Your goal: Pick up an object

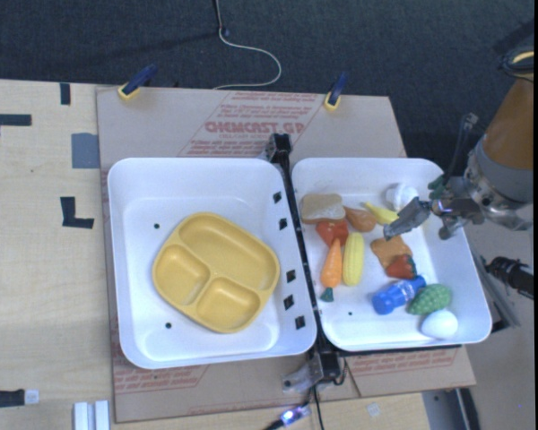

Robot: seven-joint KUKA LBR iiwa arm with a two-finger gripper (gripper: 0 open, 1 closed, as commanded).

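Cardboard-lined bench (251, 128): glossy white bins (125, 267), compartmented yellow plastic tray (215, 271).

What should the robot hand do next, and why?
Probably lower a little. The grey two-finger gripper hovers over the right white bin, just above a brownish-orange toy food piece, and nothing is seen between its fingers.

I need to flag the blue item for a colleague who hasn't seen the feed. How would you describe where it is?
Look in the right-hand white bin, the one full of toy food, near its front right corner. The blue bottle lies on its side there, between the corn cob and a green knobbly piece. It is the only blue item.
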